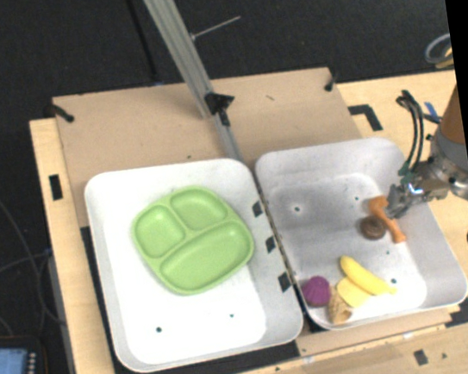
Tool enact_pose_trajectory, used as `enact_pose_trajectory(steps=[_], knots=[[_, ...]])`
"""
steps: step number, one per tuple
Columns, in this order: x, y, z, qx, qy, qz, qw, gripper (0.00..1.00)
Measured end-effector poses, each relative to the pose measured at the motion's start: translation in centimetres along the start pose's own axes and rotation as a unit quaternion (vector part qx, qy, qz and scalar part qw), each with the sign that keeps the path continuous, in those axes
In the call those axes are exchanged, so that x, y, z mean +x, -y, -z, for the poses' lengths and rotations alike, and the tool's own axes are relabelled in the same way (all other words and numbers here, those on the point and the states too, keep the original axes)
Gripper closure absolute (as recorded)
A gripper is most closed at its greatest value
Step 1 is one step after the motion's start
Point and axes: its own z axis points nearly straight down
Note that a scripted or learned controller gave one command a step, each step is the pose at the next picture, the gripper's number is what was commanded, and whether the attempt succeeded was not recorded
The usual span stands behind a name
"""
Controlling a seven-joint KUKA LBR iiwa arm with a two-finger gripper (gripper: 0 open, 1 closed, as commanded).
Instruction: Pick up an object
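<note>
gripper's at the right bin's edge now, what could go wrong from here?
1. The gripper is close to the carrot and the brown piece, which touch; it may nudge both and grab neither.
2. It works near the right bin's wall, so a finger may catch it.
3. The banana and purple piece crowd the front corner.

Two white bins (120, 242) sit on the tan table (139, 135). The divided plate (192, 240) is pale green; there's a yellow banana (365, 276), a purple plum (317, 290), and an orange carrot (384, 213).
</note>
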Motion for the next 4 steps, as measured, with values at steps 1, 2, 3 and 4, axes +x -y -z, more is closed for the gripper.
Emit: enact_pose_trajectory(steps=[1,2,3,4], knots=[[-0.2,-0.2,3.2,0.0,0.0,0.0,1.0,1.0],[4.9,-0.5,2.3,0.002,-0.001,0.002,1.0,1.0],[9.3,-0.7,3.2,0.002,-0.002,0.002,1.0,1.0],[15.5,-1.2,3.0,0.003,-0.003,0.003,1.0,1.0]])
